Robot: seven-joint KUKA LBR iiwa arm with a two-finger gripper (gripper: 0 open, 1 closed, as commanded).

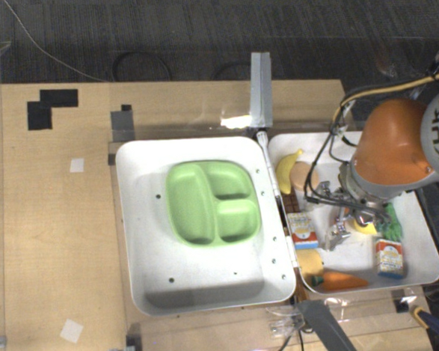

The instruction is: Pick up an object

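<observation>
The right bin (428,269) holds several small items. A yellow banana (288,169) lies at its far left corner, with a tan piece (300,177) against it. A white box with a red and blue label (303,231) rests by the left wall, above a yellow block (309,261). An orange carrot (345,280) lies along the near wall, and a small carton (389,258) stands to its right. My gripper (336,233) hangs low over the bin's middle, between the labelled box and a yellow item (365,227). The arm's orange band (388,148) covers the bin's back right.
The left bin (149,288) carries a green divided plate (210,202). A green item (392,223) lies under the arm's edge. A metal post (261,89) stands behind the wall between the bins. Black cables (330,144) loop from the wrist over the right bin.
</observation>
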